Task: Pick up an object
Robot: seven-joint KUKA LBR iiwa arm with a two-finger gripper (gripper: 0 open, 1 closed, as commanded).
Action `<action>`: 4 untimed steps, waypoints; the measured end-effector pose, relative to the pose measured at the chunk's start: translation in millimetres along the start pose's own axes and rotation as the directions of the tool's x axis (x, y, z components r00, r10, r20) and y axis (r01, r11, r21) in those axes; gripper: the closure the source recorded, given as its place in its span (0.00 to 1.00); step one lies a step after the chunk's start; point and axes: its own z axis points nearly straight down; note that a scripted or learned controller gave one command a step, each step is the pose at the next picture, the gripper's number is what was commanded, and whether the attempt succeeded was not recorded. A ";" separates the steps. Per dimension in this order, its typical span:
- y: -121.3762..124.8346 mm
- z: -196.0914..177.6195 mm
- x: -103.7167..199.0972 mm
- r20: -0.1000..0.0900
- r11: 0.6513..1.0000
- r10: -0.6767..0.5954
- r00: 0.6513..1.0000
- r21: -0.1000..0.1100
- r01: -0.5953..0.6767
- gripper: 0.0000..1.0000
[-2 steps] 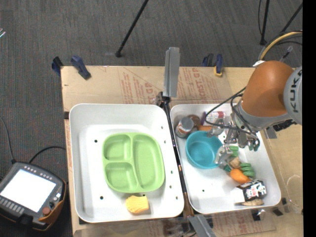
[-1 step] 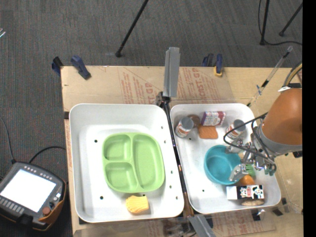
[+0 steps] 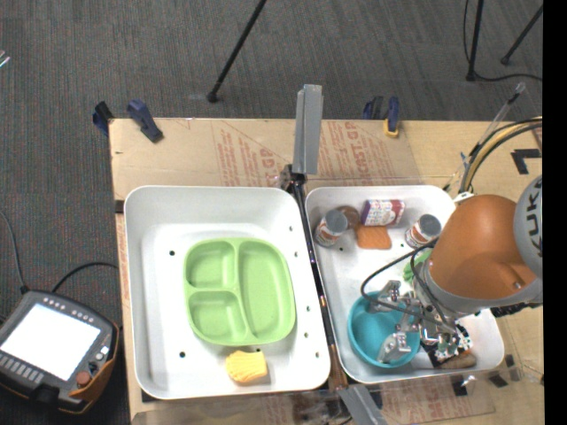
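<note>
Cardboard covers the counter under two bins; the gripper (image 3: pixel 403 333) hangs over the blue bowl (image 3: pixel 372 333) (right bin), directly beneath it.

Bench, bins and floor clutter around the workspace
Two white bins, the left bin (image 3: pixel 146 237) and the right bin (image 3: pixel 341 273), sit side by side on a cardboard-covered bench (image 3: pixel 213 153), with a grey upright post (image 3: pixel 308 131) at the seam between them; blue clamps (image 3: pixel 142 120) grip the bench's far edge, a teach pendant (image 3: pixel 53 348) lies on the dark carpet (image 3: pixel 133 34) at lower left, and tripod legs (image 3: pixel 239 47) stand behind
</note>
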 end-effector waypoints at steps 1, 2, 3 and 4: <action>12.8 1.0 -88.4 0.001 0.982 0.191 0.982 0.002 -0.191 0.00; -83.6 -27.8 -141.0 0.002 0.994 0.106 0.994 0.004 -0.106 0.00; -24.5 0.5 -96.3 -0.001 0.996 0.091 0.996 0.001 -0.091 0.00; -64.5 2.1 -165.8 -0.006 1.000 0.009 1.000 -0.003 -0.009 0.00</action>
